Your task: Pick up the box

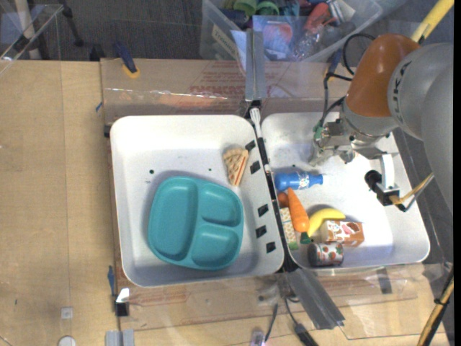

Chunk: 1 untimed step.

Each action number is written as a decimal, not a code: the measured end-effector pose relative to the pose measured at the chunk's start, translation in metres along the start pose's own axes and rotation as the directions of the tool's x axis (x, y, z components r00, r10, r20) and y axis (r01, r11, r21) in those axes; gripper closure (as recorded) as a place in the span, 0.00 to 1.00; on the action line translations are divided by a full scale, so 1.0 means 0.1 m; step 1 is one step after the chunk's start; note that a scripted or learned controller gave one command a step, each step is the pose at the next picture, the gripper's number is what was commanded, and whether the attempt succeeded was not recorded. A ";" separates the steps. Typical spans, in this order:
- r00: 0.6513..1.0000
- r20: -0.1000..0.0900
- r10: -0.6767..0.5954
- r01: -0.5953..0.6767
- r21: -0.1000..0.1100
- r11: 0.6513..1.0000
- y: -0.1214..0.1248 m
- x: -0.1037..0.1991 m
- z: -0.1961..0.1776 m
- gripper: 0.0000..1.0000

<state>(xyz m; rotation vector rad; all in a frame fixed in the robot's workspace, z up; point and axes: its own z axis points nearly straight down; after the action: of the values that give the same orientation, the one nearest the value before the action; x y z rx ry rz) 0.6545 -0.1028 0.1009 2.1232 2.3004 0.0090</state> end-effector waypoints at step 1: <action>1.000 0.000 0.000 0.000 0.000 1.000 0.00 0.00 0.00 0.00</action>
<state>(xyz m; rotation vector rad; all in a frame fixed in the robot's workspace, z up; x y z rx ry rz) 0.6544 -0.1027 0.1009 2.1231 2.3007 0.0088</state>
